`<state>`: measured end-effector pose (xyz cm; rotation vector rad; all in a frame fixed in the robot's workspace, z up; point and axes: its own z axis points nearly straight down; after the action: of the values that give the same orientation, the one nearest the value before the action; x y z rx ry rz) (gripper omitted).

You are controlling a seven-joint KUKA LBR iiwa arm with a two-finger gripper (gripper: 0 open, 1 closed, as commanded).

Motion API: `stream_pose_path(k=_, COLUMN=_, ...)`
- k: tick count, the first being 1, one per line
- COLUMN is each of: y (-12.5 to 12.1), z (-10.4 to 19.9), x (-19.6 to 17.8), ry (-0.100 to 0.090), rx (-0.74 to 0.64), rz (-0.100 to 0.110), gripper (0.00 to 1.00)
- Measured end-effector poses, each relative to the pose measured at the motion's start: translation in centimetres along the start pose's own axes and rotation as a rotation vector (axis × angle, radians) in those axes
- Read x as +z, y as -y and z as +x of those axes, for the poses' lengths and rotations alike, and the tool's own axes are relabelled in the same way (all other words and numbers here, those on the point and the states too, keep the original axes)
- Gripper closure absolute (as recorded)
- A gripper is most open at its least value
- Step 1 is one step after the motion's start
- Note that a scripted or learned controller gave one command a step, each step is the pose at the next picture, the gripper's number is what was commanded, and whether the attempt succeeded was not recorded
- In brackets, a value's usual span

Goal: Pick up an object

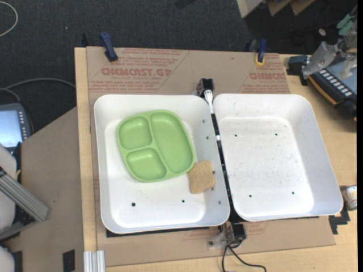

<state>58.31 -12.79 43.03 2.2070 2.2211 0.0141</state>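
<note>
I cannot tell if the pincer is wide or narrow. The arm comes in from the right, so it must cross the right bin to reach the left bin. There lie one green plate and one tan block, touching at the plate's near right corner.

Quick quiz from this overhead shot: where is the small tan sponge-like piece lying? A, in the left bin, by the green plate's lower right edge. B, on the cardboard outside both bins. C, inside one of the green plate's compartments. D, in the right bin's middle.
A: the tan piece lies on the left bin's white floor at the lower right edge of the green divided plate, outside its compartments.
</note>
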Motion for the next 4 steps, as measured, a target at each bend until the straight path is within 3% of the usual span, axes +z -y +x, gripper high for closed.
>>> stream_pose_path(k=1, y=6.5, z=2.6, x=-11.5, ry=0.001, rx=0.003, rz=-0.004, gripper=0.00)
stream_pose_path(k=2, y=6.2, z=2.5, x=-11.7, ry=0.002, rx=0.005, rz=0.007, gripper=1.00)
stream_pose_path(k=3, y=10.5, z=4.9, x=-4.1, ry=-0.003, rx=0.005, rz=0.022, gripper=1.00)
stream_pose_path(k=4, y=9.0, z=-8.6, x=5.7, ry=0.001, rx=0.019, rz=0.025, gripper=1.00)
